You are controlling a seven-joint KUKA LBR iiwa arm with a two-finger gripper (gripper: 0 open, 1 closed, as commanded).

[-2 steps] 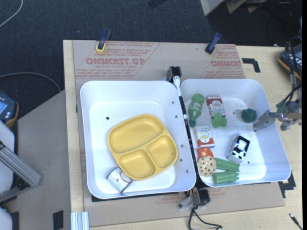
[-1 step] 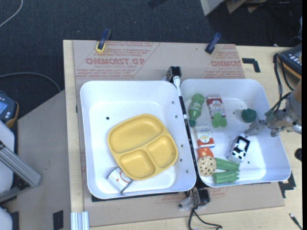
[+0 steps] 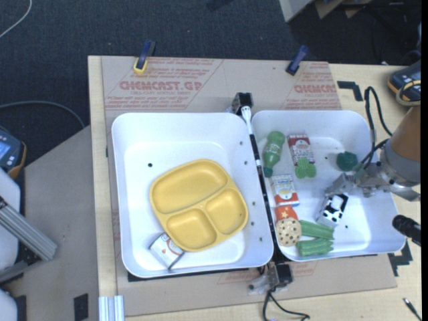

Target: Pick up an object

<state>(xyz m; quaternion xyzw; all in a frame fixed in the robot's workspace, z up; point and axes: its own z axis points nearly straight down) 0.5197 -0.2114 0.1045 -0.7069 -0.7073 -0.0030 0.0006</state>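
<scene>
The claw (image 3: 344, 182) hangs low over the right-hand shallow white plastic bin (image 3: 354, 241), at the end of the grey arm (image 3: 401, 159) that comes in from the right edge. Its metal fingers are blurred together against the white floor, so I cannot tell how wide it stands, and nothing shows clearly gripped in it.

The nearest candidate is the small black-and-white cow-patterned block (image 3: 332, 210), lying just below the claw's tip and apart from its neighbours. A dark green round knob-like toy (image 3: 346, 160) sits just above the claw. Further left lie a green plastic bottle (image 3: 272, 149), a red-and-white milk carton (image 3: 299, 146), a small white carton with a red label (image 3: 284, 189), a speckled round cookie (image 3: 288, 231) and two green cylindrical pieces (image 3: 314, 239) near the front wall.

To do the pick well, I judge the claw should centre over the cow-patterned block, align across its narrower side, descend until the fingers straddle it, and close before lifting straight up. The block has free floor around it, so a clean approach looks possible; the risk is nudging it sideways on the slick bin floor.

The left white bin (image 3: 134, 146) holds a yellow three-compartment plastic tray (image 3: 198, 202) and a small white carton (image 3: 165, 249) at its front corner. Both bins rest on a brown cardboard-covered worktop (image 3: 194, 85), clamped at the back, with dark carpet (image 3: 100, 12) beyond.
</scene>
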